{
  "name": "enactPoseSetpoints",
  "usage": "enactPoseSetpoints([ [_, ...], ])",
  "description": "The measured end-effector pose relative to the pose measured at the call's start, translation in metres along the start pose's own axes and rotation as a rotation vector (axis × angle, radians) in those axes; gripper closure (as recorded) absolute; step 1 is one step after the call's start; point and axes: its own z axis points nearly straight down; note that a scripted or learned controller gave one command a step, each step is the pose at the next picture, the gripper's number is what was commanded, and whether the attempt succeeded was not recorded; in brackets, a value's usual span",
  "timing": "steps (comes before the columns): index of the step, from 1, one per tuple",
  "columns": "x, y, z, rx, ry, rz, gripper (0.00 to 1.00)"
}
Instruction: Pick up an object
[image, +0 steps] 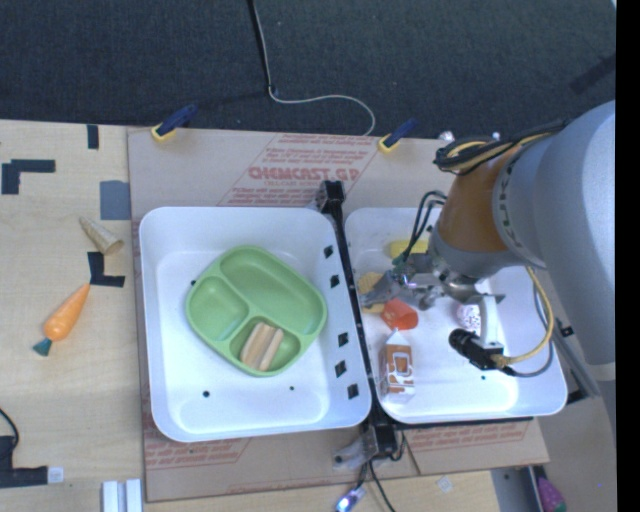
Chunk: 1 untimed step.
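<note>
Two shallow white bins, side by side on one cardboard sheet (290, 170): a left bin (160, 300) and a right bin (540, 395), touching along their shared wall.

In the left bin, one green plate (300, 290) with three compartments, lying near the middle. In its compartment nearest the bin's front edge, one tan piece (262, 345).

In the right bin, three loose things counted, all in its left half:
- One yellow piece (405, 247) near the far edge, partly hidden by the arm (480, 210).
- One orange-red piece (400, 316) near the middle of the left wall.
- One small carton (398, 370) with a brown and white label, close to the front left corner, just beside the orange-red piece on its front side.

One gripper (408, 288), low over the right bin's left half, between the yellow piece and the orange-red piece and close above the latter. Open or closed: cannot tell. Nothing seen held.

On the bench to the left of the bins, one toy carrot (66, 312) and one tan cone (101, 235), apart from each other. At the cardboard's far edge, two clamps: one at the left corner (174, 121), one further right (398, 132).
</note>
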Motion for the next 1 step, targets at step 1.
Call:
enactPoseSetpoints([
  [1,-0.003,-0.0497,-0.0006,0.0,-0.001,0.003,0.0],
])
